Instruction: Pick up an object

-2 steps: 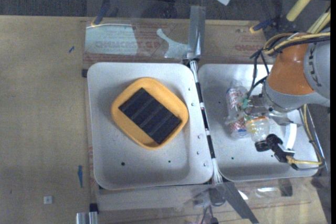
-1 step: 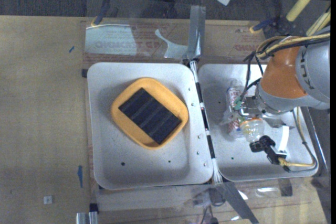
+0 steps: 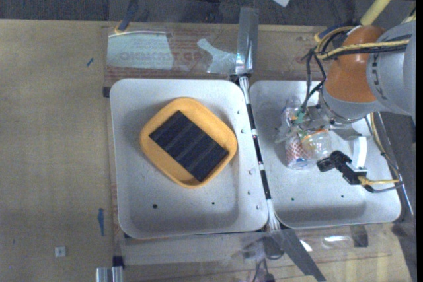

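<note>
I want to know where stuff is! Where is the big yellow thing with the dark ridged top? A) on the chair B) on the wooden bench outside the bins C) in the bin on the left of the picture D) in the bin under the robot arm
C: the yellow rounded block with the dark ridged top lies inside the left-hand shallow white bin, away from the grey and orange arm.

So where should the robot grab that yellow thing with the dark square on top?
Probably across two opposite yellow sides, coming straight down from above. The yellow block lies flat and alone in the left bin, with room all round it. Its dark top looks too broad and flat to pinch.
</note>
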`<control>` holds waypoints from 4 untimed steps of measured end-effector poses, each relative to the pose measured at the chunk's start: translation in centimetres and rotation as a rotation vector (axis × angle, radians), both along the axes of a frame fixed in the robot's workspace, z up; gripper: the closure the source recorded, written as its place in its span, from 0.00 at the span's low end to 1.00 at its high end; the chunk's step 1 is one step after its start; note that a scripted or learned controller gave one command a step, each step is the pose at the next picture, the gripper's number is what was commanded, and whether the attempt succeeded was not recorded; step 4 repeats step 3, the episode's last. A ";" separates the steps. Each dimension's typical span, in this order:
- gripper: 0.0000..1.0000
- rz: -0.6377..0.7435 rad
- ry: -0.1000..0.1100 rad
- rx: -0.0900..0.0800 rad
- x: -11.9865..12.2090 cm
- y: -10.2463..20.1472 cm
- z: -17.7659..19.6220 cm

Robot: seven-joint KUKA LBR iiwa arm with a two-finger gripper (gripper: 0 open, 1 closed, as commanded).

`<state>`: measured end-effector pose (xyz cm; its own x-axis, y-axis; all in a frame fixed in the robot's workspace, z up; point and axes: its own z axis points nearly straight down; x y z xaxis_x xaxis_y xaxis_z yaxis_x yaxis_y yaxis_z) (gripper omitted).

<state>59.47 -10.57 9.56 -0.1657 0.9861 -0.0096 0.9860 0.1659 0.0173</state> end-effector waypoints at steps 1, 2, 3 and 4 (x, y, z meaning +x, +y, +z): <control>0.00 0.153 0.000 -0.003 5.8 0.5 -0.1; 1.00 0.154 -0.004 -0.005 5.9 0.5 1.0; 1.00 0.527 0.015 -0.001 4.1 2.7 9.0; 1.00 0.527 0.015 -0.001 4.1 2.7 9.0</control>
